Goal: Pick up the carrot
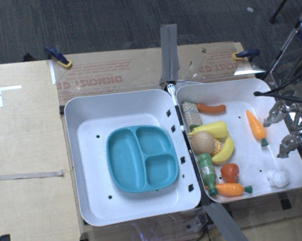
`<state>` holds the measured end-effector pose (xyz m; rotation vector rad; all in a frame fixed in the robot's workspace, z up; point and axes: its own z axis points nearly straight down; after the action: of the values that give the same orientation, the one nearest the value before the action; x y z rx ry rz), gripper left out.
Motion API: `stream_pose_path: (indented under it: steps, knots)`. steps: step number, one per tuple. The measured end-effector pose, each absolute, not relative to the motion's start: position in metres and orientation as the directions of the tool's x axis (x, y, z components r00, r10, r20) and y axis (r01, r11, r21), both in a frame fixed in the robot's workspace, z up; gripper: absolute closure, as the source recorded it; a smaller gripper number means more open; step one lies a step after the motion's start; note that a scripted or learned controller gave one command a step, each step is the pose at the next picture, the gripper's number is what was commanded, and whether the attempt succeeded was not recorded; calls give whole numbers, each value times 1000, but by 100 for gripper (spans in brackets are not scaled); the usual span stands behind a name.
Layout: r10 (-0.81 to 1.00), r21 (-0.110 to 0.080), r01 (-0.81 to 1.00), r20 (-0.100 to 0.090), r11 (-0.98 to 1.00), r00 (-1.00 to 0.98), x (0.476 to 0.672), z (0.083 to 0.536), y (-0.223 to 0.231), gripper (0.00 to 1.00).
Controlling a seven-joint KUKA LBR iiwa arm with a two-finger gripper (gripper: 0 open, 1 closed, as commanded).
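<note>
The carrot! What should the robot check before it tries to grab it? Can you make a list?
1. Carrot in sight: ok. One carrot lies alone near the right bin wall; a second carrot lies at the front.
2. Room around the first carrot: ok, nothing touches it.
3. Room around the second: not ok, the tomato and green bottle crowd it.
4. Gripper near the carrot: ok, it sits just right of the first one.
5. Fingers open: ok, spread apart.
6. Gripper holding nothing: ok.
</note>
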<state>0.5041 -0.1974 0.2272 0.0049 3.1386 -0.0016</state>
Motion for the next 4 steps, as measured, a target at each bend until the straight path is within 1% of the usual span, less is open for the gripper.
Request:
stream_pose_path:
  steps: [1, 2, 3, 4]
  knots:
    - [21, -1, 21, -3, 1000, -1000, 514, 138, -222, 0]
    - [-1, -2, -1, -4, 1000, -1000, 480, 93, -218, 0]
    - [208, 0, 208, -4, 978, -978, 509, 93, -191, 0]
    - [574, 0, 574, -3, 819, -819, 548, 93, -171, 0]
